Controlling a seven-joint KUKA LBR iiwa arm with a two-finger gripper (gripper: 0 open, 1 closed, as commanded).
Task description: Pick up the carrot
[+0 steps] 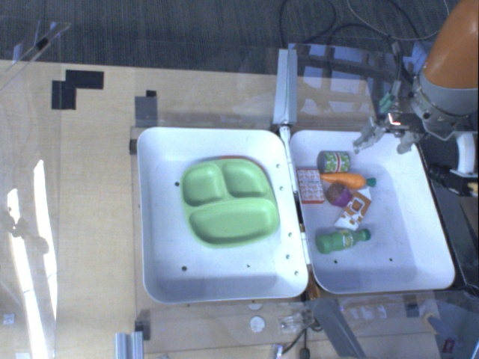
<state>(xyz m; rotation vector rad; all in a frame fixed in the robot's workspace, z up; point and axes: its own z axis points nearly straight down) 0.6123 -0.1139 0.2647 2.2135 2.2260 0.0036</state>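
The gripper point(385, 132) hangs over the far edge of the right bin point(419, 268), its 2 fingers spread wide and holding nothing. We see the carrot point(345, 179) lying on its side on that bin's floor, nearer us and left of the gripper, well apart from it. It rests just this side of a small green can point(334, 161), against a purple item point(339, 195) and beside a printed card point(310, 185), with a green bottle point(342, 239) nearer still. The left bin point(161, 275) carries a green divided tray point(228, 202). We judge the pick not yet begun: the approach, the closing and the lift all remain.
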